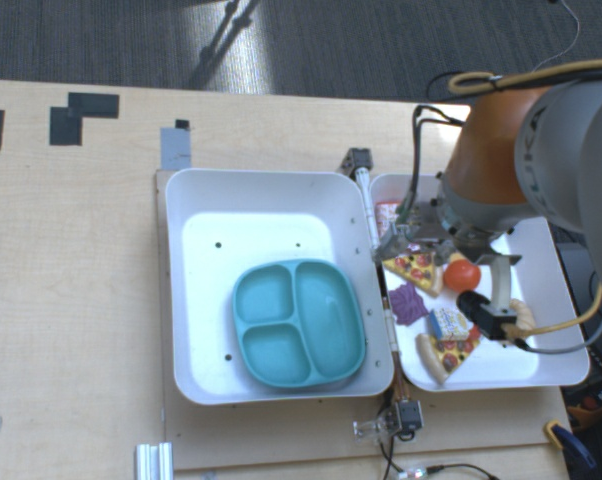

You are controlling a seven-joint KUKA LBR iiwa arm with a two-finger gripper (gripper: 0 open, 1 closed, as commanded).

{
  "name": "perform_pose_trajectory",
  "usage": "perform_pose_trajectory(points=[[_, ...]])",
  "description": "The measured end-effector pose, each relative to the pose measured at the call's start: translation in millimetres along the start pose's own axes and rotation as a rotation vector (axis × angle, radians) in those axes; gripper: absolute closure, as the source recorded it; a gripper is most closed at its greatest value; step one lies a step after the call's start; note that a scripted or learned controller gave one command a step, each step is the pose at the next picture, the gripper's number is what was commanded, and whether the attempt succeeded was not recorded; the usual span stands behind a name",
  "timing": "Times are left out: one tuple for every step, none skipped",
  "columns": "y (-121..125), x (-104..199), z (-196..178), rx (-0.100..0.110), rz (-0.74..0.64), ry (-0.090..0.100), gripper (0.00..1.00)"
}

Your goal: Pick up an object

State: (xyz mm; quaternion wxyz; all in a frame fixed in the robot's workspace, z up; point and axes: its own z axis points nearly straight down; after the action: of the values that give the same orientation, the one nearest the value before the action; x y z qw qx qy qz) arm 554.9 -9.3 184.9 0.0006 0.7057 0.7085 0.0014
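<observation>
In the left bin (177, 268) a teal divided plate (299, 320) lies towards the near side. Over the left edge of the right bin (543, 258) hangs the gripper (405, 236), and whether it is open or closed cannot be told. A pizza slice (417, 266) lies just below it, perhaps touching, with a red tomato (462, 273) just to the right.

A single fixed camera is looking down at a slant over the bench (71, 268), framing both white bins (251, 203) side by side.
</observation>
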Motion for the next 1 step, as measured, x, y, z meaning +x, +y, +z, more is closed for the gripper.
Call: perform_pose_trajectory(points=[[52.6,-44.0,0.0,0.000,0.001,-0.002,0.00]])
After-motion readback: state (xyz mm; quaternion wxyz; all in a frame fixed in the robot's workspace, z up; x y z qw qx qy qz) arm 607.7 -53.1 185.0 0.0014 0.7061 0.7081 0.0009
